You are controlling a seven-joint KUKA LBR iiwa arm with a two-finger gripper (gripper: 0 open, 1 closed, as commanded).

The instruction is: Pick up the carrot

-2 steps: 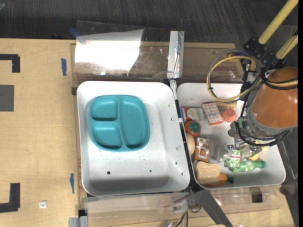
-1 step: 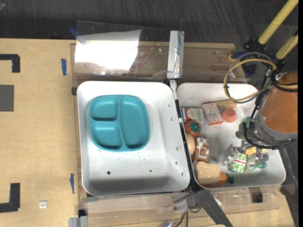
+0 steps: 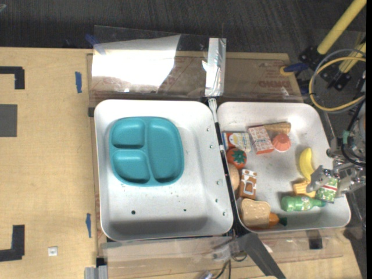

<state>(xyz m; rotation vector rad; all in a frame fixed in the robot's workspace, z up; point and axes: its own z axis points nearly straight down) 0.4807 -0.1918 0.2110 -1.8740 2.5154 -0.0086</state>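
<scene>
Camera view, looking down at a slant on a light wooden tabletop point(image 3: 40, 173) that carries two shallow white bins side by side. The left bin point(image 3: 197, 202) holds a teal plate point(image 3: 148, 150) with three compartments, lying flat towards the bin's back left. The right bin point(image 3: 273, 170) holds a scatter of toy foods. Along its back lie a tan bread stick point(image 3: 272, 127), a pink and white box point(image 3: 260, 139) and a small peach-coloured cup point(image 3: 281, 142), close together. Near the wall shared by the two bins sits a red tomato with a green top point(image 3: 236, 156), with a brown and white carton point(image 3: 249, 183) in front of it. A yellow banana point(image 3: 304, 161) lies towards the right side. A green bottle point(image 3: 299, 203) lies on its side near the front right. A slice of bread point(image 3: 254, 212) rests in the front left corner of this bin. Just beside the bread, against the front wall, lies a short orange piece with a dark green end, which appears to be the carrot point(image 3: 275, 219); it is partly tucked under the bread. The pincer point(image 3: 326, 182) is low over the right side of the right bin, at a green and white packet point(image 3: 328, 192), well apart from the carrot. Whether the pincer is wide or narrow cannot be told, as its metal parts blur into the packet. A clear plastic sheet point(image 3: 136, 63) stands behind the left bin.
</scene>
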